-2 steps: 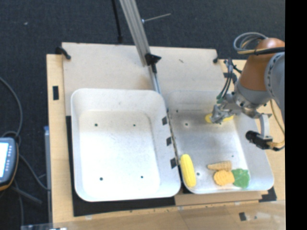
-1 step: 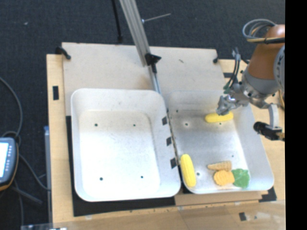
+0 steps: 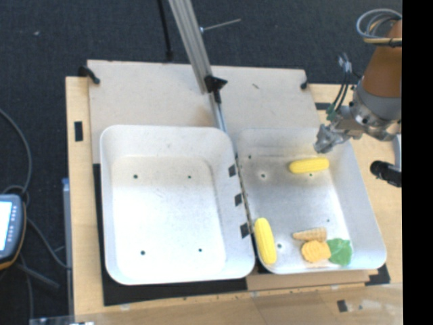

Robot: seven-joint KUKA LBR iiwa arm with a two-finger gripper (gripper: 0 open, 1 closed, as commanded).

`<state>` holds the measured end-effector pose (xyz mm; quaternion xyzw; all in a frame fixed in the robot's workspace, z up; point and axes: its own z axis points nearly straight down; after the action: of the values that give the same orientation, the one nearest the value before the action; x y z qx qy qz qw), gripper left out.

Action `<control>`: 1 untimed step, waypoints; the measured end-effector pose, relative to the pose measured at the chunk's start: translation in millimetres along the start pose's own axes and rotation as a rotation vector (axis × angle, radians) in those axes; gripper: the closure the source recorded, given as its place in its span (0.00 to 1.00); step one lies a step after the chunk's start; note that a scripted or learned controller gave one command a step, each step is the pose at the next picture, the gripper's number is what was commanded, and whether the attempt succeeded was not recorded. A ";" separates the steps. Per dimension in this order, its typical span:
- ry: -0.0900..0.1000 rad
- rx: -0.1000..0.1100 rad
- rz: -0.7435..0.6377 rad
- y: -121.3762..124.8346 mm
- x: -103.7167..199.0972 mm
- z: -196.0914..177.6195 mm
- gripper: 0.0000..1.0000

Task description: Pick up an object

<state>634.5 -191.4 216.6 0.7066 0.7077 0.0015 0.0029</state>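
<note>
Camera view. Gripper (image 3: pixel 325 143): stood at the upper right corner of the right bin (image 3: pixel 358 202), on the grey arm (image 3: pixel 379 80) reaching in from three o'clock. Whether it was released or clenched could not be told; nothing showed grasped in it.

Nearest item: a yellow corn cob (image 3: pixel 309 166), lying in the right bin just beside the gripper, toward seven o'clock from it. Long axis ran nine to three o'clock.

Other items, right bin: a second corn cob (image 3: pixel 265 240) against the left wall, axis near twelve to six; a tan piece (image 3: pixel 310 235), an orange piece (image 3: pixel 315 251) and a green piece (image 3: pixel 340 251), clustered at the lower right, well apart from the gripper.

Left bin (image 3: pixel 169 202): at nine o'clock.

Judgement: the short drop toward seven o'clock decided the pick.
</note>
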 end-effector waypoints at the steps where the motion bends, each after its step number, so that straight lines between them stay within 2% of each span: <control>1: -0.002 -0.003 0.000 5.2 -5.3 -64.7 1.00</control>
<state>639.3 -196.6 281.3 0.7064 0.7078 0.0020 0.0046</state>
